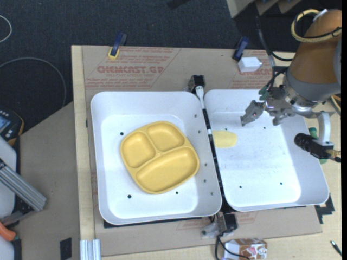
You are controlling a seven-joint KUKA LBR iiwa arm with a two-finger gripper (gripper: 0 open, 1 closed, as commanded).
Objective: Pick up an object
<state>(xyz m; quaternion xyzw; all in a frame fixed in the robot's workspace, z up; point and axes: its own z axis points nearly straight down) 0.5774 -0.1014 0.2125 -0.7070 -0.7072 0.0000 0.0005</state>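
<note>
Robotics lab, clamped cardboard bench (135,64), twin white bins (103,112), loose cables (32,64)

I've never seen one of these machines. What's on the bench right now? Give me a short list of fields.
Left bin: holds a yellow divided plate with three compartments
Right bin: holds a small pale yellow piece near its left wall
Arm: reaches in from the right
Gripper: open, above the right bin's far part, holding nothing
Gap: gripper and yellow piece are apart
Under the bins: brown cardboard sheet
</note>
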